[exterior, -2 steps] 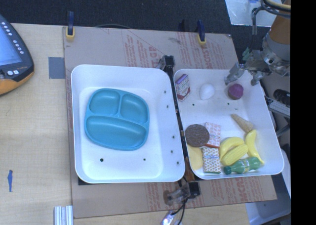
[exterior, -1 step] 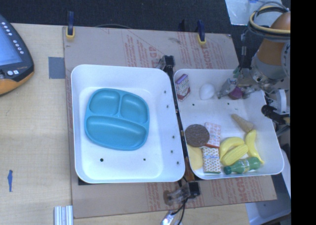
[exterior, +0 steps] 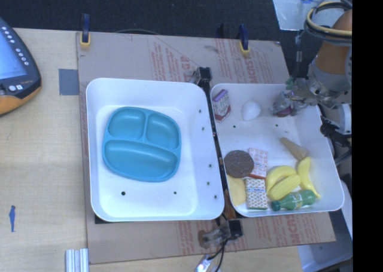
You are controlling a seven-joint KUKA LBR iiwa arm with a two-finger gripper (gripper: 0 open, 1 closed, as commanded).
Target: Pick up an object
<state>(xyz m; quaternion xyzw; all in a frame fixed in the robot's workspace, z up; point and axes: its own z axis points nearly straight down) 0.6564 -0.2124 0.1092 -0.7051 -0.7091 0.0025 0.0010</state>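
1. Camera view: the arm [exterior: 330, 49] comes in from the right, its orange band high at the top right corner, the wrist angled down and left over the far right corner of the right bin [exterior: 323, 139].
2. The gripper [exterior: 287, 104] sits low at that bin's far edge, just above the bin floor; it is a blurred tangle from here, so open or closed, I cannot tell.
3. Just to its left lies a white egg-shaped object [exterior: 251, 109], near but apart, and further left a small carton [exterior: 221, 103] stands upright against the bin's left wall.
4. The near half of the bin is crowded: a brown round disc [exterior: 239, 162], a yellow banana bunch [exterior: 289, 179], a green bottle [exterior: 293, 201] and a flat packet [exterior: 255, 193].
5. The left bin [exterior: 102, 205] holds a blue divided plate [exterior: 142, 144], lying flat, well apart from the gripper.
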